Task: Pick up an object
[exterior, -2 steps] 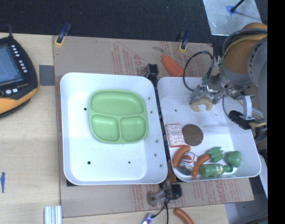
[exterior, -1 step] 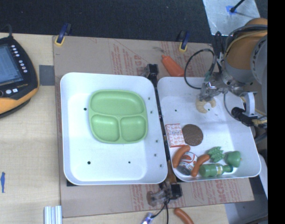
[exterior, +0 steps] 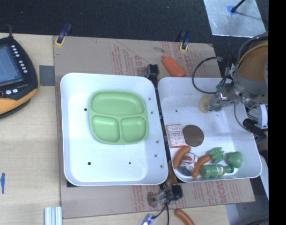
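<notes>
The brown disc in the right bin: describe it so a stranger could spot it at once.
Find the right bin. Near its middle lies the brown disc, flat beside a red-and-white packet. It is the one dark, round thing there; its neighbours are long orange or green pieces.

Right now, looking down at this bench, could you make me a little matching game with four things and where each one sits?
Things:
1. green divided plate
2. brown round disc
3. green bottle
4. handheld control pad

Places:
A. near corner of the right bin
B. on the bench, left of both bins
C. middle of the left bin
D. middle of the right bin, beside a small printed packet

Pairs: 1-C, 2-D, 3-A, 4-B
</notes>
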Motion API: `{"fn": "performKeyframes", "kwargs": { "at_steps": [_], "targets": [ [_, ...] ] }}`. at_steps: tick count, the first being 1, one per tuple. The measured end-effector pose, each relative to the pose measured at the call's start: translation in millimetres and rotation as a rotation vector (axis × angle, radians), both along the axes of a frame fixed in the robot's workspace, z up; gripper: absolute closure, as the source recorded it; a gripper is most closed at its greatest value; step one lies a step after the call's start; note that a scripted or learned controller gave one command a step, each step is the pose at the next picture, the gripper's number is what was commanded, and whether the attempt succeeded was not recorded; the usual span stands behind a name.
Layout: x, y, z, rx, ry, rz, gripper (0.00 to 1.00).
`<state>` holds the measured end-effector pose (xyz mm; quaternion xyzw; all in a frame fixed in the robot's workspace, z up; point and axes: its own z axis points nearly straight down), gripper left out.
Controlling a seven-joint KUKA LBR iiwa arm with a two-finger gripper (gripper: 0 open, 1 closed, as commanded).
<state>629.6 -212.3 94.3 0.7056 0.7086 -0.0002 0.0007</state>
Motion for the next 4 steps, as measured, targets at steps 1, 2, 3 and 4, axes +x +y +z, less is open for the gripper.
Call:
{"fn": "performKeyframes", "kwargs": {
  "at_steps": [1, 2, 3, 4],
  "targets": [
    [-10, 1, -2, 0.002, 0.006, 0.0, 1.0],
    [15, 74, 92, 0.002, 0.001, 0.001, 1.0],
    [15, 73, 91, 0.002, 0.003, 0.0, 0.0],
    [-87, 101, 0, 0.001, 0.001, 0.0, 0.0]
  ]
}}
